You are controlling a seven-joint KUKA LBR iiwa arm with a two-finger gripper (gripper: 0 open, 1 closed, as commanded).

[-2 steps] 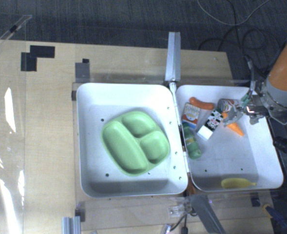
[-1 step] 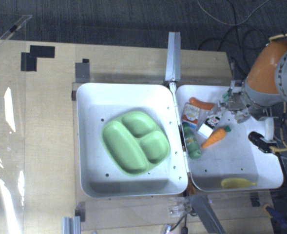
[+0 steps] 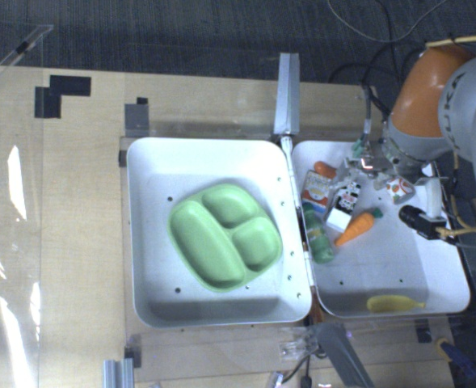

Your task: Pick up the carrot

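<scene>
Carrot [image 3: 356, 228] lying tilted on the floor of the right-hand white bin [image 3: 399, 277], leafy end toward 7 o'clock, tip toward 1 o'clock, untouched by the arm. Just beside it at 9 o'clock, a clutter of small packages [image 3: 322, 194] and a green item [image 3: 322, 247] against the dividing wall. Banana [image 3: 394, 302] resting at 6 o'clock near the front rim. Gripper [image 3: 370, 164] hanging at 12 o'clock from the carrot, over the bin's back part, below the orange band [image 3: 422, 91]; how wide it stands, impossible to tell. Green three-section plate [image 3: 225, 235] sitting mid-floor in the left white bin [image 3: 153, 184], well apart at 9 o'clock.
</scene>
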